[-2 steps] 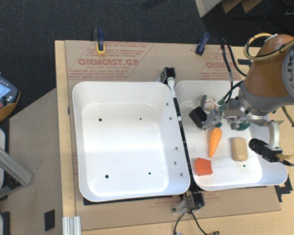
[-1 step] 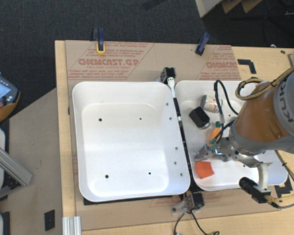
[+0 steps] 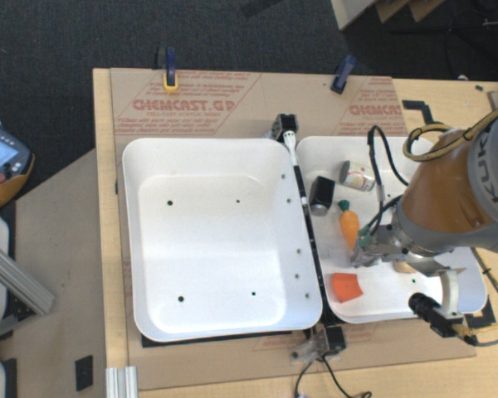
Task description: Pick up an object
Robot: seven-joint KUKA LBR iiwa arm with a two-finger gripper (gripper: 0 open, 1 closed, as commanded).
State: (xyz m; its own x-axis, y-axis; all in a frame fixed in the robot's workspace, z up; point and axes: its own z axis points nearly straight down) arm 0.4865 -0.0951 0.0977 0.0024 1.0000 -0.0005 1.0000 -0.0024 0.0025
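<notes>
**Two bins, arm over the right one**

The right bin (image 3: pixel 473 293) contains an orange carrot-shaped piece (image 3: pixel 349 226), an orange-red block (image 3: pixel 346 286), a black object (image 3: pixel 321 194) and a small pale bottle (image 3: pixel 358 177). The gripper (image 3: pixel 367 251) hangs beside the carrot; its state cannot be told. The left bin (image 3: pixel 141 222) adjoins.

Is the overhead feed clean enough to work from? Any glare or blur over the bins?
Camera view: even light, soft shadows. The white bins are bright but keep their detail; the carrot and orange block read clearly. The gripper is slightly soft, shaded under the arm.
</notes>
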